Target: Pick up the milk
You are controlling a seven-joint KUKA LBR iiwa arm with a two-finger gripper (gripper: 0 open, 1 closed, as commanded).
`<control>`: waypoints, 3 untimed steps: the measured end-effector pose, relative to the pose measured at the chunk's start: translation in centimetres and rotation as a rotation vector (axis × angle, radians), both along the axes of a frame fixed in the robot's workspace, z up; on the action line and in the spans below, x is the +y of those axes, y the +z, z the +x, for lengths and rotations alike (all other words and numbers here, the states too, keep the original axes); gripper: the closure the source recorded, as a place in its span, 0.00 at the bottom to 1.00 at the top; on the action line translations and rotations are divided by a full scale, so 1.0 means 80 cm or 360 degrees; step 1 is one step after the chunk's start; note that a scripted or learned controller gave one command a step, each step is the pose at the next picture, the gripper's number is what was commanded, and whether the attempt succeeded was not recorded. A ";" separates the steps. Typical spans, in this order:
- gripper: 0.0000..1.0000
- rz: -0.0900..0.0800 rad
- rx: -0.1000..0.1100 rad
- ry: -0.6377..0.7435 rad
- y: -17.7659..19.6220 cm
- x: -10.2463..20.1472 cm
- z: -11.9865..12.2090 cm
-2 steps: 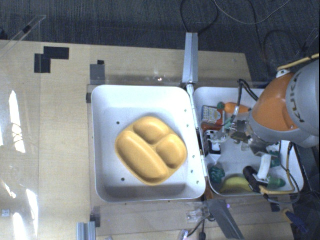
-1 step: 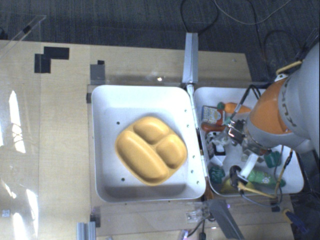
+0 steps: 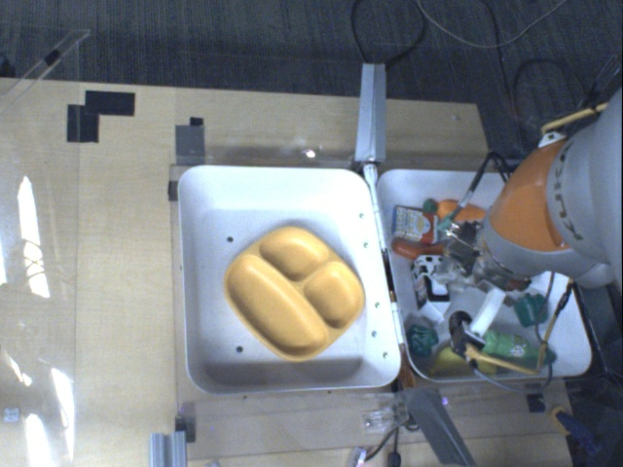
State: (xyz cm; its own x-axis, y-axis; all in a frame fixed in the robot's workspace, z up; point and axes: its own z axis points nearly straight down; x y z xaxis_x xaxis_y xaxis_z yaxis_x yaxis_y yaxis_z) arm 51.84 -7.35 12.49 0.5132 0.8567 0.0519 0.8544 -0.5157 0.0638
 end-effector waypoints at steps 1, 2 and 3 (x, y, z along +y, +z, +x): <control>1.00 0.0009 0.0128 -0.0668 0.101 -0.003 -0.016; 0.00 0.0009 0.0130 -0.0668 0.100 -0.003 -0.016; 0.00 0.0008 0.0132 -0.0657 0.074 0.057 0.048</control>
